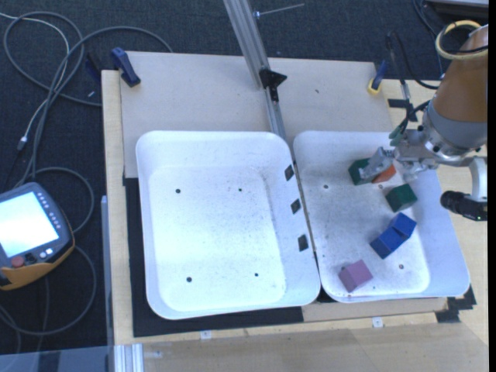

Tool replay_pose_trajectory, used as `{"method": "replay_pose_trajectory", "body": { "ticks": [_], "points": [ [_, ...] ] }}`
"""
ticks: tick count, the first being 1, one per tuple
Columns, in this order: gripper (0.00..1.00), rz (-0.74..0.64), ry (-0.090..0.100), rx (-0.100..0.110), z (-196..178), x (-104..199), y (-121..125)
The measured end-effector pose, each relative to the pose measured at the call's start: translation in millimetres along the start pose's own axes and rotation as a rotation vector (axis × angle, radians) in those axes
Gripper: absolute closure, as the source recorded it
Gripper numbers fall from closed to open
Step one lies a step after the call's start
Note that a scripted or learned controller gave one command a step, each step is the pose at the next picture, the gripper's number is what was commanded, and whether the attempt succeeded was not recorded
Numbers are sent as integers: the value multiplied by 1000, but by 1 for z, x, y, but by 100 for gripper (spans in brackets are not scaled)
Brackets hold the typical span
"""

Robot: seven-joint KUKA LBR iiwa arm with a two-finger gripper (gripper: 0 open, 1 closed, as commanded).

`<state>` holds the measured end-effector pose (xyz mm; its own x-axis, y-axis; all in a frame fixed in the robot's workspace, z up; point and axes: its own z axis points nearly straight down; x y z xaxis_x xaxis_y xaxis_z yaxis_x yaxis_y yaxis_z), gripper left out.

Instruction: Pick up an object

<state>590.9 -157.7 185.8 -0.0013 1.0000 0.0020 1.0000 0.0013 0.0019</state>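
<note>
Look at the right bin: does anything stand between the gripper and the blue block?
Yes. The gripper is at the bin's far end beside a dark green block and an orange piece; another green block lies between it and the blue block.

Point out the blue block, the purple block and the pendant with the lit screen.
blue block (394, 234): camera view, on its top face, in the right bin.
purple block (355, 274): camera view, middle of its top face, near the right bin's front edge.
pendant (27, 227): camera view, on its lit screen.
</note>
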Motion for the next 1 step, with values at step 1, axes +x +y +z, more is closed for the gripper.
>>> {"method": "replay_pose_trajectory", "body": {
  "ticks": [1],
  "points": [
    [0, 0, -7, -15, 68, -24, 61]
  ]
}}
